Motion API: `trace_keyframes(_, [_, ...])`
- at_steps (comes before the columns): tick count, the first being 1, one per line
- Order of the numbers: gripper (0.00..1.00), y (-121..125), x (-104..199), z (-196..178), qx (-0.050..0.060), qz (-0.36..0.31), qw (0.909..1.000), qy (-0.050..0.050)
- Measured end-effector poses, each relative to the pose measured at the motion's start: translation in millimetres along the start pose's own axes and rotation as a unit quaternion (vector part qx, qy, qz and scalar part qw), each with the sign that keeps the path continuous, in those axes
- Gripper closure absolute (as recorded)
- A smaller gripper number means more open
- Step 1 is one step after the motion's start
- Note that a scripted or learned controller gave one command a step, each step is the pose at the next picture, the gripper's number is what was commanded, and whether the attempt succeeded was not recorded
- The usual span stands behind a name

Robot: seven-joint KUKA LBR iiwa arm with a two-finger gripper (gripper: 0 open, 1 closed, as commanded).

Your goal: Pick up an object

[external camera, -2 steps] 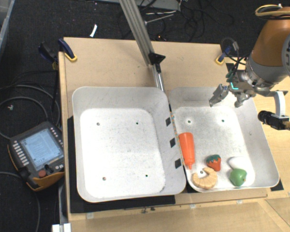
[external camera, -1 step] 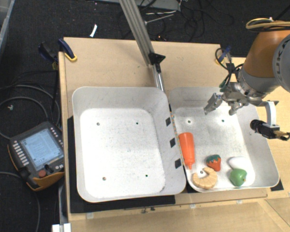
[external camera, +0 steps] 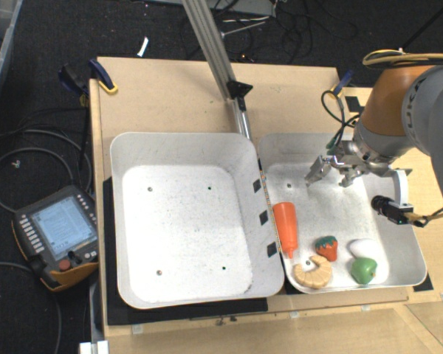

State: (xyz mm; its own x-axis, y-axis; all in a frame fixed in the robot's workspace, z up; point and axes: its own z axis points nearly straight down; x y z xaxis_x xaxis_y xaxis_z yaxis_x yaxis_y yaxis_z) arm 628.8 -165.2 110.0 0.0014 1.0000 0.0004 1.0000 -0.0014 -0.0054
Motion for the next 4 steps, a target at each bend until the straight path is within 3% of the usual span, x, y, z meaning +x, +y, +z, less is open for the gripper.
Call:
trace_keyframes(1, [0.00, 0.0, 0.7, 15.8, -0.002, 0.000, 1.0000, 0.000])
trace_keyframes(2, [1.00, 0.9, 0.5, 4.1, -0.004, -0.001, 1.0000, -0.001])
trace_keyframes(4, [1.00, -5.7, 14.6, -103.6, -0.006, -0.002, 1.0000, -0.001])
